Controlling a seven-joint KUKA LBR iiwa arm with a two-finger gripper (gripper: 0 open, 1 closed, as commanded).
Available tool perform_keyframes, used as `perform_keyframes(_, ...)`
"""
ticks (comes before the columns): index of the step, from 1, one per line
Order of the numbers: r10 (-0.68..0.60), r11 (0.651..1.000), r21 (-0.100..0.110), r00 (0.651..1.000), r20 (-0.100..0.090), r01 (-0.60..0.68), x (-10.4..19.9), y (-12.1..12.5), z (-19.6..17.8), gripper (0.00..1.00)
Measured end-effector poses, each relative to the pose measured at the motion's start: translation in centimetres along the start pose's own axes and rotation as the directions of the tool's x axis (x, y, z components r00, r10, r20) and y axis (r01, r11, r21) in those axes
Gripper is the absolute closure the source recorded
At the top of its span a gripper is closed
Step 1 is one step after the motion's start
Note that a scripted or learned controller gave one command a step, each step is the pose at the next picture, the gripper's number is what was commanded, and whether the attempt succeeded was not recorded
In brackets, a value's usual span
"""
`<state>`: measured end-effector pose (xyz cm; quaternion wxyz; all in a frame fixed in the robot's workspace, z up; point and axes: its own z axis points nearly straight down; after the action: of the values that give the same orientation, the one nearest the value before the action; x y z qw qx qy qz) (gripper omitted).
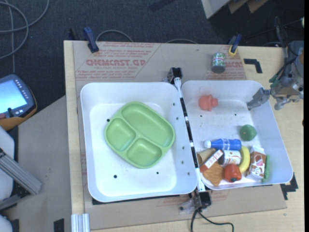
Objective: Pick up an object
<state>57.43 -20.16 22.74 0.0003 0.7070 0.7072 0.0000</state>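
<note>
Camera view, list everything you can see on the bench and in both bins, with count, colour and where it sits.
Left bin: 1, white, left half of the bench.
Divided tray: 1, light green, three compartments, middle of the left bin.
Right bin: 1, white, right half of the bench.
Round toy: 1, salmon red, far part of the right bin.
Ball: 1, green, right side of the right bin.
Bottle: 1, blue and white, lying on its side, above the pile.
Banana: 1, yellow, in the pile at the near end.
Tomato-like toy: 1, red, near edge of the pile.
Can: 1, green and grey, on the bench beyond the right bin.
Clamps: 2, blue, far bench edge.
Gripper: 1, grey, over the right bin's far right corner.
</note>
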Motion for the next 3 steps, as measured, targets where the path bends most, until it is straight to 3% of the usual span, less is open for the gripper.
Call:
perform_keyframes(1,0.000,1.000,-0.002,1.000,0.000,0.000,-1.1,0.1,13.2,0.00)
perform_keyframes(2,0.001,1.000,0.006,1.000,-0.004,-0.001,1.1,-3.1,14.3,0.00)
perform_keyframes(3,0.002,1.000,0.000,1.000,0.000,-0.002,0.9,-2.9,13.3,1.00)
